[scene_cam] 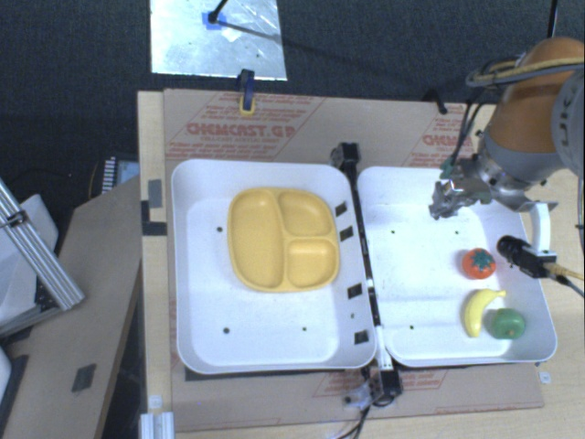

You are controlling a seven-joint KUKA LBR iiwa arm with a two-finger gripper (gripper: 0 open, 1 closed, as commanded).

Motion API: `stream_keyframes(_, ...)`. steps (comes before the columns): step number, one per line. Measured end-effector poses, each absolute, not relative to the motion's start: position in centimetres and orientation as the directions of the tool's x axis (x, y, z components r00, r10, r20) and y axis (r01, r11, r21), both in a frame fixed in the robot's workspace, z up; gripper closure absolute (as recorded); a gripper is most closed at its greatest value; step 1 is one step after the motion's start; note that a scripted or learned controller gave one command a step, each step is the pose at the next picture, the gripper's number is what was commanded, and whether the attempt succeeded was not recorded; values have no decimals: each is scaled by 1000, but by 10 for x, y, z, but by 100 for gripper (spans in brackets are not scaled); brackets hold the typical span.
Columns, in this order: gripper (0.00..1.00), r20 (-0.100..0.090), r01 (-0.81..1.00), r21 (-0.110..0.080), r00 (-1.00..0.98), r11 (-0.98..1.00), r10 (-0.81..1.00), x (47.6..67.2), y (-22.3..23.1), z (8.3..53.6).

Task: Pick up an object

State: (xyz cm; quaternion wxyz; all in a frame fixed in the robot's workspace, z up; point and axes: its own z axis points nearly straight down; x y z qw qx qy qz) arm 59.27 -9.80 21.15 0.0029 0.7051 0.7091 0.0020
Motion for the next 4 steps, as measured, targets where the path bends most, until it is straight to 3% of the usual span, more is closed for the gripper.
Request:
stream_keyframes(1, 100, -1, 1000, 5, -6, 6, 1000, 594, -98, 243)
stream_keyframes(4, 100, 2, 1000, -1, -9, 9, 1000, 541, 44, 215)
